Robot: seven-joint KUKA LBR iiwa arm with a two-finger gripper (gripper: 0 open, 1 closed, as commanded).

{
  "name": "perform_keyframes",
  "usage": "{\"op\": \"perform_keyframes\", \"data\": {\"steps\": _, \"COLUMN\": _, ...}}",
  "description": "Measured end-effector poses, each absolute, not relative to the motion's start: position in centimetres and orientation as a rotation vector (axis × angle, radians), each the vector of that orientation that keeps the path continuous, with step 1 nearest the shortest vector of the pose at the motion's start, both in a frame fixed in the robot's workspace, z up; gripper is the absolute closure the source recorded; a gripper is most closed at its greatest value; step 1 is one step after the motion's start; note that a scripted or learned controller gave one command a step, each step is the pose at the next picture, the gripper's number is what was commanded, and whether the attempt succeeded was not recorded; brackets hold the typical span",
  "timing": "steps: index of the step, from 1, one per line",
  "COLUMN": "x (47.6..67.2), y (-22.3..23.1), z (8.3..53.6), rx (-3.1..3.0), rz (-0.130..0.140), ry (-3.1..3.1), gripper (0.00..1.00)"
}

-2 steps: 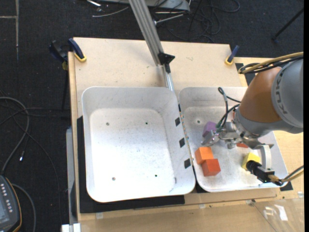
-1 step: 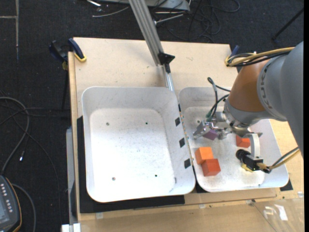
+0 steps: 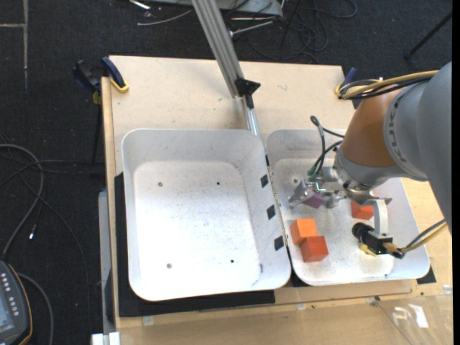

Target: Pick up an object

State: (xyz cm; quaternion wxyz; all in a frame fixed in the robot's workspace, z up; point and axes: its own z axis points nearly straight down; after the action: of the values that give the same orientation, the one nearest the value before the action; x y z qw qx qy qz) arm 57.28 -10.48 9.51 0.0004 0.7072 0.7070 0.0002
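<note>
Concealment: the arm [image 3: 402, 131] enters from the right and covers the rear right part of the right bin [image 3: 338, 263]; that part of the bin's floor is not visible. A small orange piece [image 3: 361, 210] lies just beside the wrist on the right. Its upper edge is cut off by the robot's hardware, so its full shape is not established. A small purplish thing [image 3: 315, 200] sits at the tip of the gripper [image 3: 310, 192], partly covered by metal parts; its form is hard to make out.

Gripper: positioned low over the middle of the right bin, pointing towards the left bin [image 3: 194, 214]. The jaws are lost among brackets and cables. Whether they stand apart or together cannot be told, nor whether the purplish thing is clamped or merely lies under them.

Fully visible: an orange block [image 3: 305, 228] and a darker red-orange block [image 3: 314, 249], touching one another, near the front left of the right bin and just in front of the gripper, apart from it.
</note>
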Motion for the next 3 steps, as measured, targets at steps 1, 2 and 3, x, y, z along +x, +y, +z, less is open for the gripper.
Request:
{"op": "perform_keyframes", "data": {"steps": 1, "x": 60.7, "y": -10.3, "z": 9.6, "rx": 2.215, "rz": 0.004, "ry": 2.222, "gripper": 0.00}}
{"op": "perform_keyframes", "data": {"steps": 2, "x": 60.6, "y": -10.3, "z": 10.6, "rx": 2.215, "rz": 0.002, "ry": 2.224, "gripper": 1.00}}
{"op": "perform_keyframes", "data": {"steps": 3, "x": 60.4, "y": -3.6, "z": 20.0, "rx": 2.209, "rz": 0.011, "ry": 2.228, "gripper": 1.00}}
